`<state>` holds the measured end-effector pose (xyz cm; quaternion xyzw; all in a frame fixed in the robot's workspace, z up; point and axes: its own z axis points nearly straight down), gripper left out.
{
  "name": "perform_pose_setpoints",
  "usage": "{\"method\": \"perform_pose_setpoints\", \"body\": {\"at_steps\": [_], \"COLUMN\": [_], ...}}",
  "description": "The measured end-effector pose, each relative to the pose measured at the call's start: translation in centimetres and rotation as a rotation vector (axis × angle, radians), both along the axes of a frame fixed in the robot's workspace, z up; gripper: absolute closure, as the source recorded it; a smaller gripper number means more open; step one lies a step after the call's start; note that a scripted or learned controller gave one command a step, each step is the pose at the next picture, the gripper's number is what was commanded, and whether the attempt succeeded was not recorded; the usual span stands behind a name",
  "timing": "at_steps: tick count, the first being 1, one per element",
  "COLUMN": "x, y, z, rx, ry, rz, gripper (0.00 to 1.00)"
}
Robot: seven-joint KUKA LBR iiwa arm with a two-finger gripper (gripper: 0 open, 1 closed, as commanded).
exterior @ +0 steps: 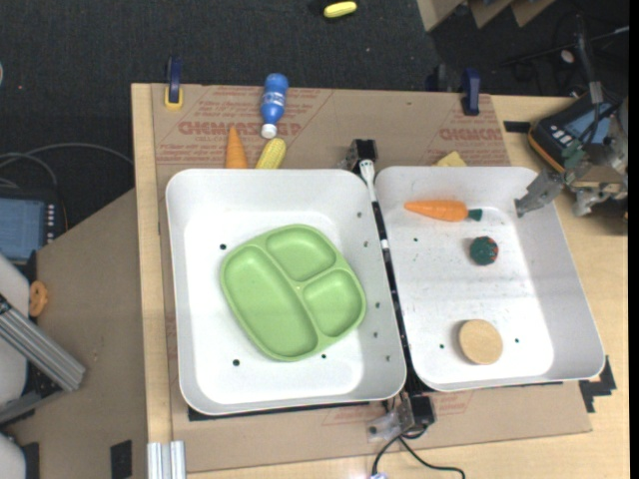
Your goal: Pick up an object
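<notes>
The toy carrot (pixel 436 210) is my likeliest pick: it lies flat in the right bin (pixel 559 287), just to the camera-left of my pincer (pixel 529 200), which hangs over the bin's far right rim. Whether my pincer is released or clenched, I cannot tell from here. To take the carrot well, I judge I should come over its orange middle, turn across its long axis, and descend straight. Nearer the camera than my pincer sit a small dark green ball (pixel 484 250) and, farther off, a tan disc (pixel 480 342). Well away in the left bin (pixel 190 297) rests a green divided plate (pixel 292 290).
</notes>
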<state>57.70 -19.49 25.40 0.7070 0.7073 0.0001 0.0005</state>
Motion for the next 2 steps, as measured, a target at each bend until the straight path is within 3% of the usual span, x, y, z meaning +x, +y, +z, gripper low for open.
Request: {"method": "perform_pose_setpoints", "body": {"at_steps": [1, 2], "x": [3.0, 3.4], "y": [0.1, 0.8], "z": [-9.2, -17.5], "rx": [0.004, 0.004], "ry": [0.010, 0.009], "rz": [0.003, 0.002], "gripper": [0.00, 0.00]}}
